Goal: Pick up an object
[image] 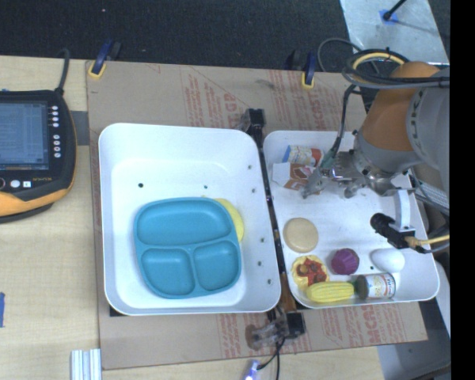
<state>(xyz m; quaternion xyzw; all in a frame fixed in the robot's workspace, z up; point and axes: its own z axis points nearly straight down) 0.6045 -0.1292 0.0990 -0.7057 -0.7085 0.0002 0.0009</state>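
At the far left a handheld pendant (20,153) lies on the desk (32,291), well apart from the work. Next comes the left bin (182,145), which holds a blue divided plate (188,245) with a yellow thing (233,216) showing from under its right edge; nothing here is being approached. The right bin (350,224) carries the likelier candidates. A red-and-white packet (301,161) lies at its far left corner, with a tan disc (301,233) below it. Nearer the front rim are a red-and-yellow piece (309,270) and a corn cob (330,293). The tool (332,182) is low over the upper part of this bin, just beside the packet's right edge, and that packet looks like the thing aimed at. Whether the tool is released or clenched I cannot tell, and no object can be seen in its hold. Further right a purple ball (345,261), a small bottle (378,286) and a white egg (386,258) rest on the bin floor, apart from the tool. The arm (392,121) reaches in above them from the right. As I judge it, the task is at the approach or grasp stage. Every object appears to lie in a bin, so a secure grip and the lift are both yet to come.
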